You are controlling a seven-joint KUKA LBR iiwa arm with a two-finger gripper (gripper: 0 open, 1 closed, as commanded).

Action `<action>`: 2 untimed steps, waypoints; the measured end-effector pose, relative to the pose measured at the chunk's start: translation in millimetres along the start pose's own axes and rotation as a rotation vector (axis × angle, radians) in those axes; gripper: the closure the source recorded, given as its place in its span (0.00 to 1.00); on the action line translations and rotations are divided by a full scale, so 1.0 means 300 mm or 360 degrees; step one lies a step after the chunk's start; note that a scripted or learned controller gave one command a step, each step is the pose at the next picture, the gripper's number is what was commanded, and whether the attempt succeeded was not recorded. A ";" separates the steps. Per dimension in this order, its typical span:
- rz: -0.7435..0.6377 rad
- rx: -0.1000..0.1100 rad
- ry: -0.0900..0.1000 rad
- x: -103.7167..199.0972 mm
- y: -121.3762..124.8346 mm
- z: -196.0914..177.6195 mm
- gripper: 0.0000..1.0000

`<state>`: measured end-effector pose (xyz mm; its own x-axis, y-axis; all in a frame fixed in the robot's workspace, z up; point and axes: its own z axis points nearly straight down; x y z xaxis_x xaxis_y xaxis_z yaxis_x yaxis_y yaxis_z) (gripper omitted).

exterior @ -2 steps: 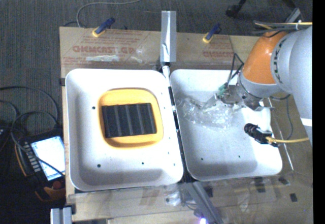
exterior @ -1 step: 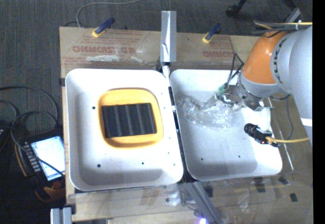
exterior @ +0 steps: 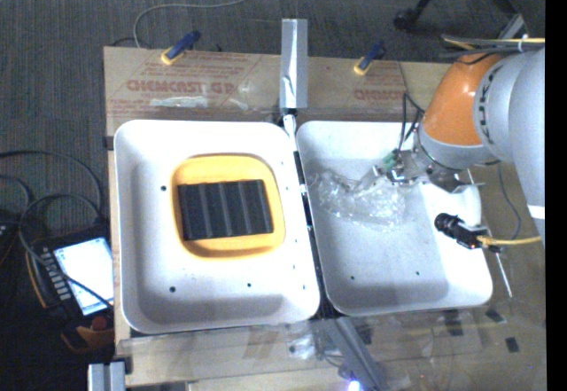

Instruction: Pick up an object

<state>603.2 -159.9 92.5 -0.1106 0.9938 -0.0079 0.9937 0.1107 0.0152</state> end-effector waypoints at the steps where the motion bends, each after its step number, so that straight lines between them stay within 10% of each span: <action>1: -0.0036 -0.0002 0.0003 -0.002 -0.049 0.000 0.00; 2: -0.0036 -0.0002 0.0003 -0.002 -0.049 0.000 0.00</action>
<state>588.5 -162.2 92.2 -0.1330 0.9911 -0.0062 0.9910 0.1331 0.0166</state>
